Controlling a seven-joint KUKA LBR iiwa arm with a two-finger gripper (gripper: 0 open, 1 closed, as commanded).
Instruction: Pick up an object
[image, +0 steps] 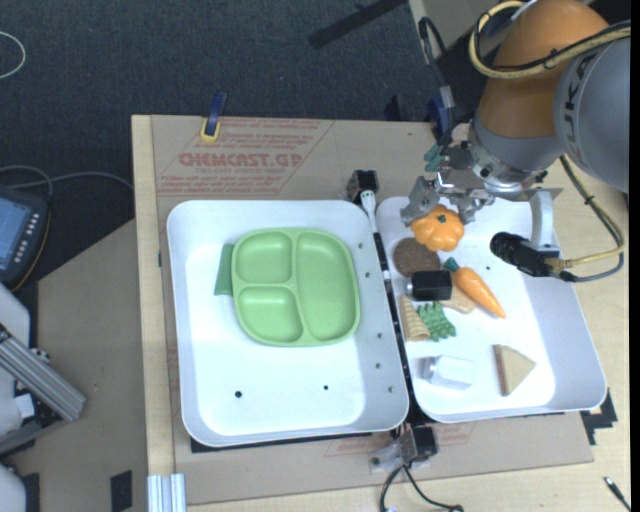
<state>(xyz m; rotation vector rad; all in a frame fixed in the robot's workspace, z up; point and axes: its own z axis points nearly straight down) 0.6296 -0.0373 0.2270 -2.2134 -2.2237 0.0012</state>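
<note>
1. Nearest the camera, at the near edge of the right bin (575, 385), lie a small white packet (447, 372) and, to its right, a tan wedge (513, 368), slightly apart from each other.
2. Farther in, a green ridged piece (434, 320), a black block (431, 285), a brown disc (414, 256) and an orange carrot (478, 290) crowd together (several of them touching or overlapping).
3. At the far left of that bin sits the small orange pumpkin (439, 230), with the tool (447, 192) directly over it; the metal parts appear to meet the pumpkin's top.
4. Whether the tool is spread or closed cannot be told, since the wrist hides its tips, and nothing is seen clamped in it.
5. Judged from this pose, the pumpkin is the likely target and the step in hand is the descent and grasp.
6. To do it well, the tool should come down centred on the pumpkin and straddle its widest part, because a round body can squirt sideways toward the brown disc.
7. It should close fully before lifting, then rise straight up, clear of the bin wall.
8. The left bin (195, 300) holds a green divided tray (295, 285), well apart from the work.
</note>
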